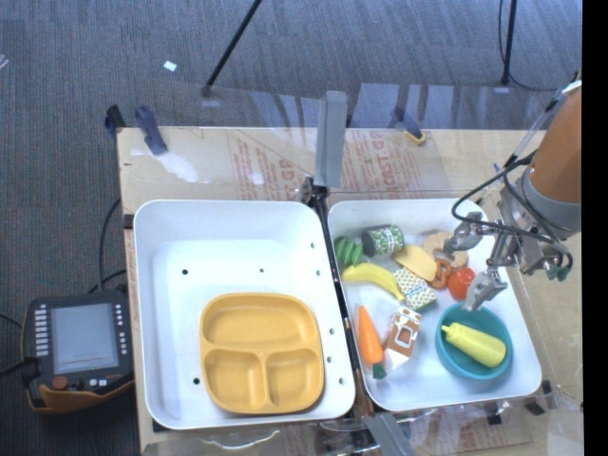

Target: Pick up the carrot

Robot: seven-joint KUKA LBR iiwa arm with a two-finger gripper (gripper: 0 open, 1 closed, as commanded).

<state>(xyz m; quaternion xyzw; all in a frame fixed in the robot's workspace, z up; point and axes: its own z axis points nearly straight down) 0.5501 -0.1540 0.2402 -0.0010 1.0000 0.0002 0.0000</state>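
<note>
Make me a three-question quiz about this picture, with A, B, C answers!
1. Where is the carrot?
A. right bin
B. left bin
C. floor

2. What colour is the bowl under the mustard bottle?
A. red
B. blue
C. green

3. What is the end effector doing?
A. holding the carrot
B. resting on the yellow tray
C. hovering apart from the carrot

Answers: A, the carrot lies in the right bin beside the banana. B, the bowl is blue. C, the end effector is near the tomato, away from the carrot.
</note>
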